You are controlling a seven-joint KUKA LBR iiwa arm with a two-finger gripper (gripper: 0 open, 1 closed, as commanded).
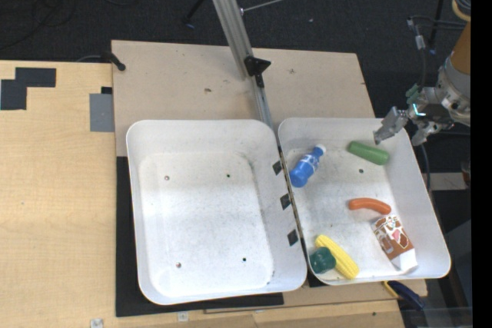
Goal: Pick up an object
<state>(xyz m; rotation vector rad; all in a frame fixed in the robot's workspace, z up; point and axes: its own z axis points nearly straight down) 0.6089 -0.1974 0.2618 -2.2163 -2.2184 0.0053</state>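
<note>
Five items lie in the right bin; end effector spread wide above its rim.

Bench: light wood surface fills left of frame; paler tan board at centre, upper part. Dark mat under bins, edge showing at lower left of them. Two shallow white bins directly on it, side by side, touching: left bin at centre of frame, right bin toward right. Grey metal rail rises aslant from board, upper centre, black bracket on it. Dark and grey patches on wood at upper left.
</note>
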